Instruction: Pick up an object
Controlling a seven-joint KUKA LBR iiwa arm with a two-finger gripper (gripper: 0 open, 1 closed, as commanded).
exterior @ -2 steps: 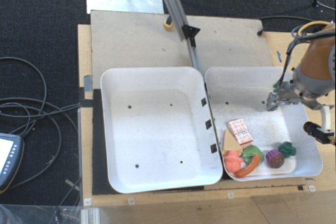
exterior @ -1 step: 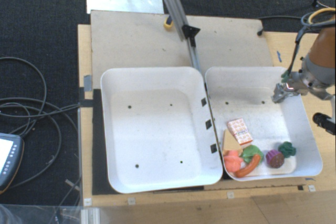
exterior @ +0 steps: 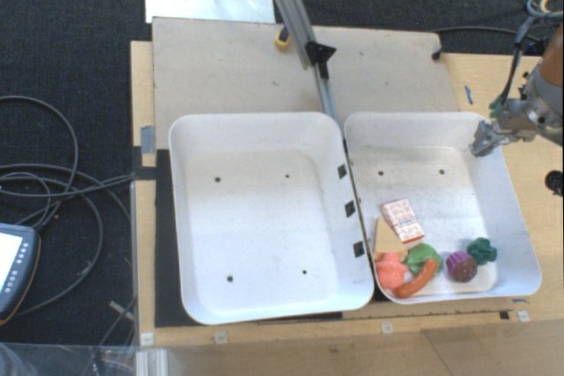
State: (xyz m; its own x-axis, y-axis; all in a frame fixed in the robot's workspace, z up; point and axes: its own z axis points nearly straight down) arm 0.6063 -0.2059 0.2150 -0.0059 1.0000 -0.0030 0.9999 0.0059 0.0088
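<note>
Hovering tool [exterior: 486,141] over right bin's [exterior: 515,216] rim

The arm [exterior: 545,97] is grey metal with an orange patch and thin cables; its gripper [exterior: 484,143] looks grey, perhaps.

A wooden bench [exterior: 493,79] bears a beige board [exterior: 229,66] and two white bins [exterior: 189,189] [exterior: 515,207] lying side by side.

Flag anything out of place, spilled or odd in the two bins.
Nothing spilled or damaged. The toys all sit crowded into the right bin's near corner, some touching or overlapping. The gripper sits over that bin's far right rim, apart from them.
</note>
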